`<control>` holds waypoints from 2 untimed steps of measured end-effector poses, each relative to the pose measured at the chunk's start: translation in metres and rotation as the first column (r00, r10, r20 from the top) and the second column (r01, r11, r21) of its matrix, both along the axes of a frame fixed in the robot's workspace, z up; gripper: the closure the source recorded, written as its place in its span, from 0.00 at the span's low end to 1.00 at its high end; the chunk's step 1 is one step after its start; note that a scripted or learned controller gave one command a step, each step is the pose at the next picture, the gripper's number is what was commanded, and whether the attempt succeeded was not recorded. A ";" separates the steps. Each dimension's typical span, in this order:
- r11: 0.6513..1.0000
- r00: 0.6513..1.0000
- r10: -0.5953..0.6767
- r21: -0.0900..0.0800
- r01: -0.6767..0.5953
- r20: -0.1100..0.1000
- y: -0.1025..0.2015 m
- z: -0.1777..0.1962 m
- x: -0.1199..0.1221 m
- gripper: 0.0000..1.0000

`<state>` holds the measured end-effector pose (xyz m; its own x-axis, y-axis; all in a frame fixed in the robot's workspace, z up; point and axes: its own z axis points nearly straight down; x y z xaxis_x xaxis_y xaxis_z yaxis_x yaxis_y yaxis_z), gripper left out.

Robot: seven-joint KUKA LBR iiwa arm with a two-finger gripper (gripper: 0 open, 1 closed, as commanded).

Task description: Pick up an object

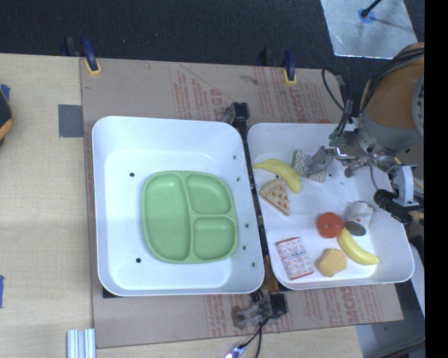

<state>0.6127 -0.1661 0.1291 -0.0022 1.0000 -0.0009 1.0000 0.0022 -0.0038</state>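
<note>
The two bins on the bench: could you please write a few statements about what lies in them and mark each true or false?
1. The green tray lies in the left bin. True.
2. Two bananas lie in the right bin. True: one near its top left, another near its lower right.
3. The tomato sits on the green tray. False: it lies in the right bin, beside the lower banana.
4. The gripper hangs over the left bin. False: it is over the right bin's upper part.
5. The red packet lies in the right bin. True.
</note>
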 end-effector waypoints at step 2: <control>1.000 1.000 0.006 0.000 -0.006 0.000 0.025 -0.012 -0.104 1.00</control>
